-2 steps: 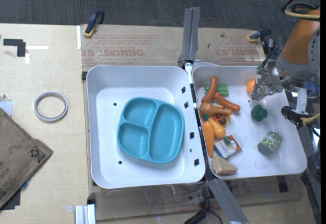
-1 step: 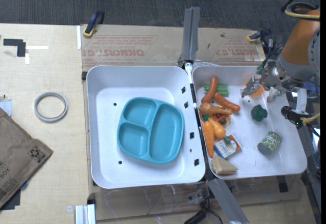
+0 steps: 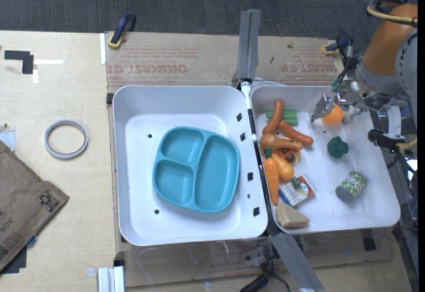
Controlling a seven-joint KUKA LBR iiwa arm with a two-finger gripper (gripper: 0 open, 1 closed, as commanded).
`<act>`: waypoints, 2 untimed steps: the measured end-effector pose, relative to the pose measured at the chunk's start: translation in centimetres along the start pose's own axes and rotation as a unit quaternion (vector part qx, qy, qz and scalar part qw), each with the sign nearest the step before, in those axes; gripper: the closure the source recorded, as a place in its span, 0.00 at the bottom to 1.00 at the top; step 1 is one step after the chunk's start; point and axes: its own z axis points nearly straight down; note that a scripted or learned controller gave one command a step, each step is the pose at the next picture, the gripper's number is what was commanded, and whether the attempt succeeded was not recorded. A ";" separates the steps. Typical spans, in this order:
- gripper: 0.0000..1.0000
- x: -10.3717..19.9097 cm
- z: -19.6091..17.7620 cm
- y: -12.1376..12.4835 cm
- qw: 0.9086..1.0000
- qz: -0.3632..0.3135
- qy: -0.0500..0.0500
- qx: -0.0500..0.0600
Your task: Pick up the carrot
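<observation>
Two white bins sit before you: the left bin [image 3: 129,171] carries a blue divided plate [image 3: 196,169]. Along the right bin's [image 3: 372,214] left wall lies the carrot [image 3: 271,178], beside sausages [image 3: 287,130]. At its far right corner, the gripper [image 3: 330,110] pinches a small orange ball [image 3: 333,115].

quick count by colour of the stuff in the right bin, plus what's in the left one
Right bin, as far as the pile lets me tell:
orange: 5, including the carrot and a small orange piece at the gripper
green: 3
tan: 1
multicoloured packet: 1
Left bin:
blue: 1, a divided plate
Total: 11
</observation>
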 end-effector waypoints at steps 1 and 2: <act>1.00 -0.3 -0.9 0.1 1.000 0.000 -0.004 -0.004; 1.00 7.2 0.1 -0.4 1.000 -0.030 -0.004 -0.003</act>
